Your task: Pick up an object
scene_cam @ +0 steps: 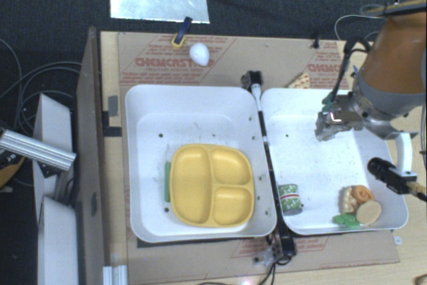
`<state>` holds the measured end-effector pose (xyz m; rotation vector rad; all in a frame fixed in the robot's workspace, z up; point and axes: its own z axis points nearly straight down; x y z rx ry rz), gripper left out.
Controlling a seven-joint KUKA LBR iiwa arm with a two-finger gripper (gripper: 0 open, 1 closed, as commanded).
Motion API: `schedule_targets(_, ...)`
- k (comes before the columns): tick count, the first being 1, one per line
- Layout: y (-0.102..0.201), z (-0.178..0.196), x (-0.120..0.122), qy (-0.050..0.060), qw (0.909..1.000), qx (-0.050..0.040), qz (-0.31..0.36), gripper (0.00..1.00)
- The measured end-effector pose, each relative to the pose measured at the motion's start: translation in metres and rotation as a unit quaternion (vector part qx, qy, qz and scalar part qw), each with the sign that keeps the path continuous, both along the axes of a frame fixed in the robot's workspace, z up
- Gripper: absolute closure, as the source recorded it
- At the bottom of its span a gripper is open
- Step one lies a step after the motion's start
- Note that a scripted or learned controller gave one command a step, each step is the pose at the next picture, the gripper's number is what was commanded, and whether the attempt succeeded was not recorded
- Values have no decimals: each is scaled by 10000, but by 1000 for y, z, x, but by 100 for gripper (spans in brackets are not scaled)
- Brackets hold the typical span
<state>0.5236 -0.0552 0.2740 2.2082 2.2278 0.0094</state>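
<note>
Hovering over the right bin (313,223), the end effector (331,122) holds nothing visible; its opening I cannot tell. Next it must descend onto the small can (289,198).

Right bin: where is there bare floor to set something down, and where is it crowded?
The right bin has bare floor across its middle, between the pincer at the far side and the near wall. Its near edge is crowded: a small green-and-white can by the divider, a cluster of toy food in the near right corner.
</note>
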Motion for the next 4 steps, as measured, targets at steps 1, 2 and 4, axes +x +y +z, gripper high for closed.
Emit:
schedule_targets(1,20,-25,-18,35,10000,0,-19,100)
schedule_targets(2,25,-73,22,34,10000,-6,-12,100)
schedule_targets(4,-33,-70,77,16,10000,-11,-46,100)
